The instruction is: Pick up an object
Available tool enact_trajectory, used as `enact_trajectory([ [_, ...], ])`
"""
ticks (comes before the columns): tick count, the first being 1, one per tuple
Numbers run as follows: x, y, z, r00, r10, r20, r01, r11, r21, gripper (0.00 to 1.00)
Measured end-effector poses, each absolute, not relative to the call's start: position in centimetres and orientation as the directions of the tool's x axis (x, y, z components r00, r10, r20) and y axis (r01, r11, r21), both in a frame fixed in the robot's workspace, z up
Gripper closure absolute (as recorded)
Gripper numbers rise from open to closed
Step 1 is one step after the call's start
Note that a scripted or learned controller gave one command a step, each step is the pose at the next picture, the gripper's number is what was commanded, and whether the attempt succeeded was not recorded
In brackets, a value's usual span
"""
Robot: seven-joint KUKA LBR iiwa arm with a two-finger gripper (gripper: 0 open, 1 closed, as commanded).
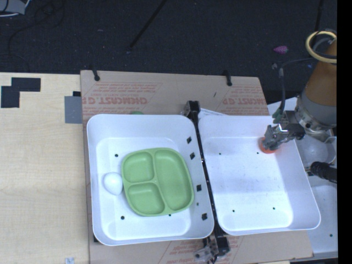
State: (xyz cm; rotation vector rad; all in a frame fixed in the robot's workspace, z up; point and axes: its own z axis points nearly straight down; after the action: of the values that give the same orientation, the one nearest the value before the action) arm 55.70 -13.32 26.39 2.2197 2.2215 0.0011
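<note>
The tool (273, 138) sits at about three o'clock in the overhead view, low over the upper right corner of the right-hand bin (286, 213), on the end of the grey arm (319, 100) that enters from the right. Whether its fingers are apart or together cannot be told at this size. Directly beneath its tip lies a small red-orange object (268, 148), flat and roundish, mostly covered by the tool, so its exact shape is unclear. It rests on the bin floor just beside the far wall.

The likely trouble starts with that position. So close to the wall and corner, one finger may strike the rim or slide along it instead of closing around the object. The object also looks low and thin, so the fingers could shut above it and come up with nothing, or nudge it along the smooth white floor.

Further out, at about nine o'clock, the left-hand bin (99, 147) holds a pale green divided tray (158, 181) with three compartments and, touching its left edge, a small white egg-like ball (113, 182). Both are well apart from the tool. Both bins rest on a cardboard sheet (165, 92) on the counter (38, 175).
</note>
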Motion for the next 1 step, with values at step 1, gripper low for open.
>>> enact_trajectory([
  [1, 56.62, -8.52, 26.56, -0.004, 1.0, 0.001, 1.0, 0.004, -0.001, 1.0],
])
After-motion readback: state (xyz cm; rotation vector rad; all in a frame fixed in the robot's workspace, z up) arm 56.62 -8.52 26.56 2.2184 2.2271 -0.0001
